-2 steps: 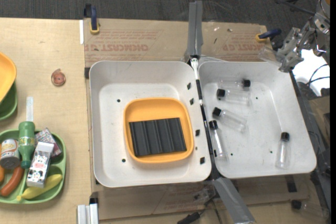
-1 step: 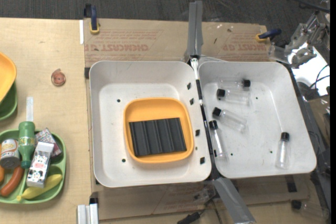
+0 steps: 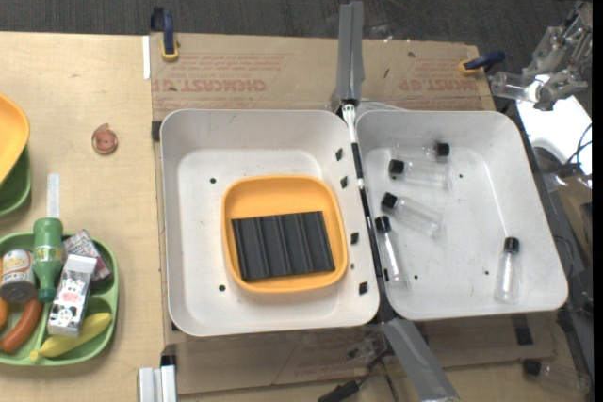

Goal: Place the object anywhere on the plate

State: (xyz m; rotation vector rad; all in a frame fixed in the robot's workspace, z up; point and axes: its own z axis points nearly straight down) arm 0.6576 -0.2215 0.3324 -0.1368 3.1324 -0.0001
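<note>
An orange plate (image 3: 280,191) lies in the middle of the left bin (image 3: 188,202), and a dark grey ribbed pad (image 3: 283,246) covers its floor. Several clear vials with black caps lie scattered in the right bin (image 3: 537,202). One vial (image 3: 412,213) is left of the bin's centre. Another vial (image 3: 387,251) lies along the left wall. A third vial (image 3: 507,270) rests near the front right corner. Two more vials (image 3: 421,154) lie close together toward the back.
A shiny metal fixture (image 3: 551,71) stands beyond the right bin's back right corner. On the wooden table at left are a green tray of toy food (image 3: 57,297), a yellow bowl (image 3: 9,141) and a small pink piece (image 3: 105,139). Blue clamps (image 3: 162,28) hold the cardboard under the bins.
</note>
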